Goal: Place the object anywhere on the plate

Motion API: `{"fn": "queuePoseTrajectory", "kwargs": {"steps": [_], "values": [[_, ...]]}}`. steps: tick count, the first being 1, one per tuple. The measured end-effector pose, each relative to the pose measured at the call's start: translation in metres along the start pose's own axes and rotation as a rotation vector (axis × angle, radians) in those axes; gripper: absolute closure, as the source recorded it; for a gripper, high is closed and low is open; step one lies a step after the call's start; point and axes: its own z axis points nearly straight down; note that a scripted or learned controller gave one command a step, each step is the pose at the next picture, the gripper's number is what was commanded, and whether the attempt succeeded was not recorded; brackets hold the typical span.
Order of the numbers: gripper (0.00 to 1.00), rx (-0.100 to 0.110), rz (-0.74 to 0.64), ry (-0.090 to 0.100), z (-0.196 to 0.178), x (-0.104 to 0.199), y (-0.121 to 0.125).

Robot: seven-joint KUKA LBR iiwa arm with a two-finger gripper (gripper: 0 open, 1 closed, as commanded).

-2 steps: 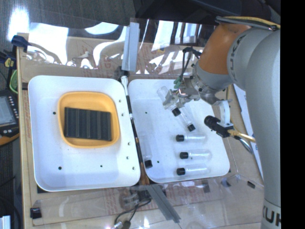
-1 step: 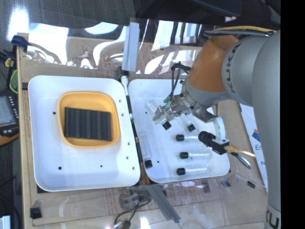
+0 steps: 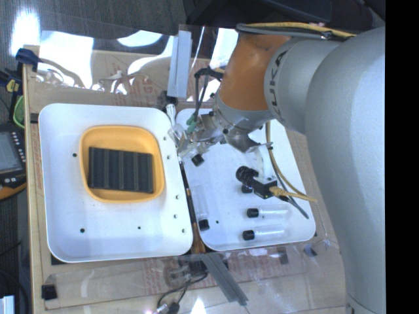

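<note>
The gripper (image 3: 186, 141) hangs over the right bin's (image 3: 222, 237) far-left corner; I cannot tell its state. It may reach the yellow plate (image 3: 121, 139) carrying nothing.

We can read only one piece of lettering: dark capital letters printed on the grey shell of the robot arm (image 3: 327, 77), just beside its orange band (image 3: 252, 70). They run sideways up the casing and are partly cut off by the curve, so we make out what looks like "KU", the start of a brand name, and no more. The small screen of the device (image 3: 10, 152) at the left edge is too blurred for us to read. We find no other legible labels, numbers or signs.
</note>
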Motion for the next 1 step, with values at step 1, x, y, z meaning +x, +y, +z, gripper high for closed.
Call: {"fn": "queuePoseTrajectory", "kwargs": {"steps": [1], "values": [[0.0, 0.0, 0.001, 0.0, 0.0, -0.0004, 0.0]]}}
